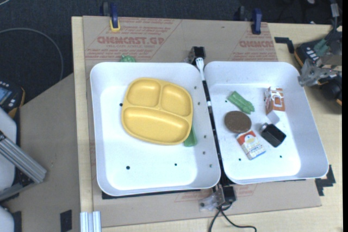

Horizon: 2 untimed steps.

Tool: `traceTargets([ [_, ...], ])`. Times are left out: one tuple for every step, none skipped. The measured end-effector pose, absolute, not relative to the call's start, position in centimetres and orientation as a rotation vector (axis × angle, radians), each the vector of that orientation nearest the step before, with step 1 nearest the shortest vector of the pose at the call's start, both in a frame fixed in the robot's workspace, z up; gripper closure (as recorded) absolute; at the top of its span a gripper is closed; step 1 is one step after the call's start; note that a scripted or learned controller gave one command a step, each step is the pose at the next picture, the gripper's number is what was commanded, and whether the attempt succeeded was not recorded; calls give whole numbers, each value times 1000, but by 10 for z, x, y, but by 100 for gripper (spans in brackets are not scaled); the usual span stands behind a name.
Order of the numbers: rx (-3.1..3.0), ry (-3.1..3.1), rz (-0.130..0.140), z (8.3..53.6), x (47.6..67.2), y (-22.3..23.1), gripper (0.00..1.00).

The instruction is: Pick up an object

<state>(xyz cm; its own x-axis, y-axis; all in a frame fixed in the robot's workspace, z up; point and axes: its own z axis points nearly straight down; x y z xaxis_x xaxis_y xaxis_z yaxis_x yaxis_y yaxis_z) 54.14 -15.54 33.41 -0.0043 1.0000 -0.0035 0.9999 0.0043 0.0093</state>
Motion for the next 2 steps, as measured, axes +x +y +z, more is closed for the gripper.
traceTargets([
  [2221, 2210, 4, 388, 477, -183, 100],
  [2219, 2236, -4, 294, 522, -109, 100],
])
